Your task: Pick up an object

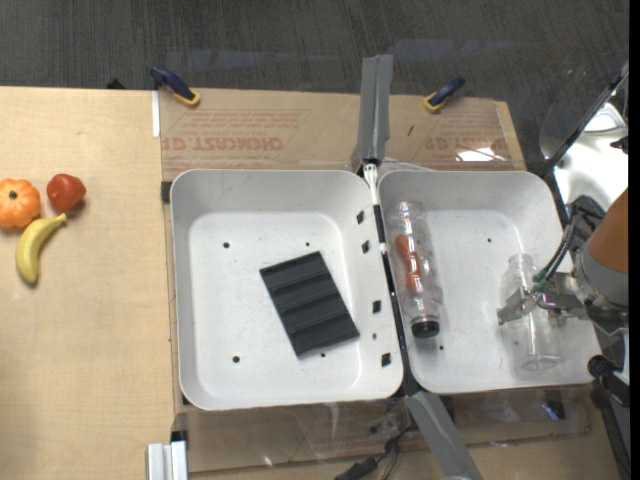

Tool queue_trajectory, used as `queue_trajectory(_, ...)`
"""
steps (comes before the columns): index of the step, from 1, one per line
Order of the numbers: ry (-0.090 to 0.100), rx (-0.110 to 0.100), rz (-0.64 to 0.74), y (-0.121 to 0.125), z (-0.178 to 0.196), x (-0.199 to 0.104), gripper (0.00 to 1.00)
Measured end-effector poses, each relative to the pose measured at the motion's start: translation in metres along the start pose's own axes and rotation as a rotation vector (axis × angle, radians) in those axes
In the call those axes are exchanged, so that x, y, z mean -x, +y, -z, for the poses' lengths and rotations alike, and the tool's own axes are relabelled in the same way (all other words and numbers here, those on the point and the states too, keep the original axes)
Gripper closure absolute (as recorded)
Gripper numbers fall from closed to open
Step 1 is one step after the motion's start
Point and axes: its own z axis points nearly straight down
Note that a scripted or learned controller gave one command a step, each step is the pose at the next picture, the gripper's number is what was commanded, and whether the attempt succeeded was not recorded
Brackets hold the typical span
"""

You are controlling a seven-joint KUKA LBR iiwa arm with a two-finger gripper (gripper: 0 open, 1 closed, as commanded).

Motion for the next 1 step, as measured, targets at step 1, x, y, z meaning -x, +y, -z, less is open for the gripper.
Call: queue_trajectory(1, -0.008, 0.002, -0.073, 0.0557, 0.0921, -0.0782, 1.00)
